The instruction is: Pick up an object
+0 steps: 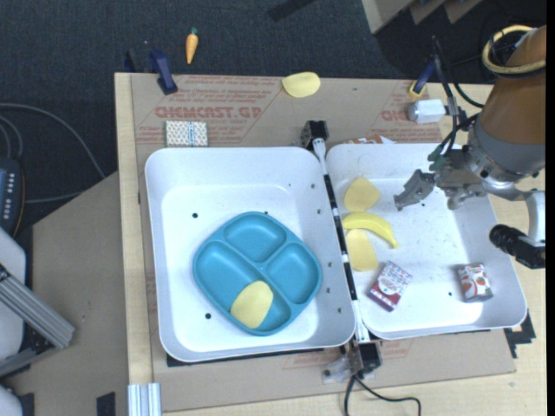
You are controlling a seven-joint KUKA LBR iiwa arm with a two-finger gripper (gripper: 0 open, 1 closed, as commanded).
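**Q:** Claw status?

**A:** Claw (438, 191) hangs over the far part of the right bin (499, 315), fingers spread, nothing between them.

**Q:** Nearest objects?

**A:** Banana (370, 227) lies left of the claw and nearer, apart from it. Yellow chip (361, 195) sits just beyond the banana, another yellow piece (361, 252) just on its near side. Red-and-white packet (390, 285) lies nearer still; second red packet (473, 282) lies by the right wall.

**Q:** Left bin?

**A:** Left bin (173, 189) holds a blue divided plate (260, 263) with a yellow piece (251, 304) in its near compartment.
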